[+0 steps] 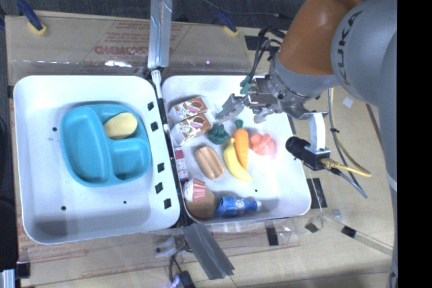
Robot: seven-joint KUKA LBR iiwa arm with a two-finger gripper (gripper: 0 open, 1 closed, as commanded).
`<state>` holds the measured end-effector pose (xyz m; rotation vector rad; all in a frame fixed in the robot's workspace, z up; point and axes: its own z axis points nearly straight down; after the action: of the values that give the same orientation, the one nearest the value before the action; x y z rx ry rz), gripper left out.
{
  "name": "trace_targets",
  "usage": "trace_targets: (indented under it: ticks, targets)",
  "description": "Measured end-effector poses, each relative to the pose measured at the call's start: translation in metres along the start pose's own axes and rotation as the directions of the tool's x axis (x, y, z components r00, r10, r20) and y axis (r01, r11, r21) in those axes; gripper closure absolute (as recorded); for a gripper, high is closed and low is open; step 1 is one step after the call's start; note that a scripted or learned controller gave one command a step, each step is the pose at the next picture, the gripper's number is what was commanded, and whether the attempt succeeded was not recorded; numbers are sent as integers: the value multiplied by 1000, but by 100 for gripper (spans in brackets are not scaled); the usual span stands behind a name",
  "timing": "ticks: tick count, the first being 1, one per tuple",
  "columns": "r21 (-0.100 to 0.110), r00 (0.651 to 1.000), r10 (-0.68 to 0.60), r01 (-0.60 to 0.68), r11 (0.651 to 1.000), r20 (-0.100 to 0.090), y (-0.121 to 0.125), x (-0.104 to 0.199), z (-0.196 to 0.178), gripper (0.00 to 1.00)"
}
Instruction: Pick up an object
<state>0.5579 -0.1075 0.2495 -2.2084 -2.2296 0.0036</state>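
My gripper hangs over the back of the right bin, just above the objects, with its fingers spread open and nothing between them. Right below it lie an orange carrot and a small green item. Beside the carrot are a yellow banana, a pink-red strawberry and a hot dog. Two snack packets sit at the bin's back left. A blue bottle and a brown cupcake-like item rest along the front wall.
The left bin holds a blue divided tray with a yellow lemon-like object in its back compartment. A metal divider stands between the bins. The grey arm with its orange band reaches in from the right.
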Motion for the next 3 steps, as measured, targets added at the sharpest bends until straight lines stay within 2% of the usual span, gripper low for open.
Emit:
trace_targets:
  ticks: [1, 2, 3]
  targets:
    - [-3, 999, 37, -36, 999, 1, 13, -3, -25, 0]
    - [4, 1000, -26, 26, 1000, 0, -10, 6, 45, 0]
    - [-1, 997, -79, 79, 997, 0, -60, 7, 157, 0]
